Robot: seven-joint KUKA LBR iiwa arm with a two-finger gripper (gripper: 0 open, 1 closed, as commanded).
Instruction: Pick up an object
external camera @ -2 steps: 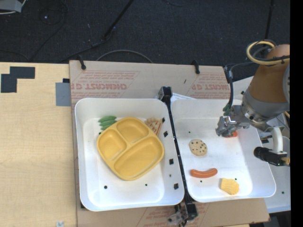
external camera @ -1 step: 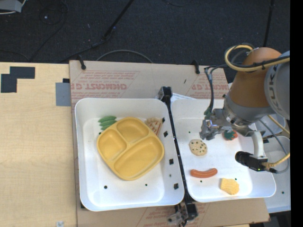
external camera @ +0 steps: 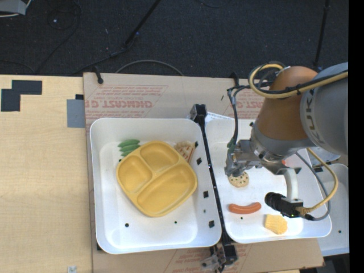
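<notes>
In the right bin (external camera: 250,232) lie a round cookie (external camera: 239,180), a red-orange sausage (external camera: 245,208) and a yellow cheese wedge (external camera: 276,224). My gripper (external camera: 234,168) hangs over the bin's left part, right above the cookie's upper edge. Whether it touches the cookie cannot be judged from this angle. The big orange wrist and grey arm body (external camera: 287,118) cover the bin's back half.
The left bin (external camera: 108,220) holds a yellow divided tray (external camera: 156,178), with a green leafy piece (external camera: 128,146) at its upper left and a tan waffle-like piece (external camera: 185,149) at its upper right. A black divider (external camera: 207,175) runs between the bins. Cables loop near the right bin's right side.
</notes>
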